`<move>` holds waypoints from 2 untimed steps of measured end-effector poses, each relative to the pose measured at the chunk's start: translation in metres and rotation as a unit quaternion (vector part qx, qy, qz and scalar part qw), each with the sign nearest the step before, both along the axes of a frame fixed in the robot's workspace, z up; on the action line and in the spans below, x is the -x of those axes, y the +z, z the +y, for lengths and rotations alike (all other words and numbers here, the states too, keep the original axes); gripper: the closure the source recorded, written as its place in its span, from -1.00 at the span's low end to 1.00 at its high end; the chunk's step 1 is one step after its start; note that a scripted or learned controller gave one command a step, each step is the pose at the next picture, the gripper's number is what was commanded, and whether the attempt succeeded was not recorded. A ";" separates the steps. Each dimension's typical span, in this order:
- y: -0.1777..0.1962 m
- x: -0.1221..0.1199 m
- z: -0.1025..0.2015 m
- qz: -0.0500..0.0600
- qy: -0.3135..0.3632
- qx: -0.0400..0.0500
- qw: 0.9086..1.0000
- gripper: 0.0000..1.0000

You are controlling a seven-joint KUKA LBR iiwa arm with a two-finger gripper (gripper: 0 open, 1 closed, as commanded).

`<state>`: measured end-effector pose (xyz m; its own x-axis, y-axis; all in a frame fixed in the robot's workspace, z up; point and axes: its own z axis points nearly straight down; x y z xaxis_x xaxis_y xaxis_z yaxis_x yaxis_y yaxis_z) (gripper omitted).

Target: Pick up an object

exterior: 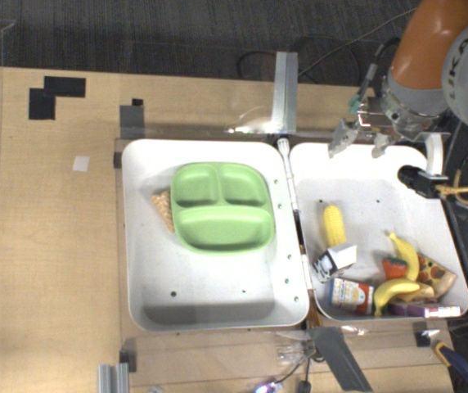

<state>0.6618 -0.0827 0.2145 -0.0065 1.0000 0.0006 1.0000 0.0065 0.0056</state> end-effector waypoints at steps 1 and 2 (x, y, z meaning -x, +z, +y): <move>-0.107 0.074 -0.004 0.001 0.009 0.000 1.000 -1.00; -0.094 0.071 -0.004 -0.003 0.008 0.000 1.000 1.00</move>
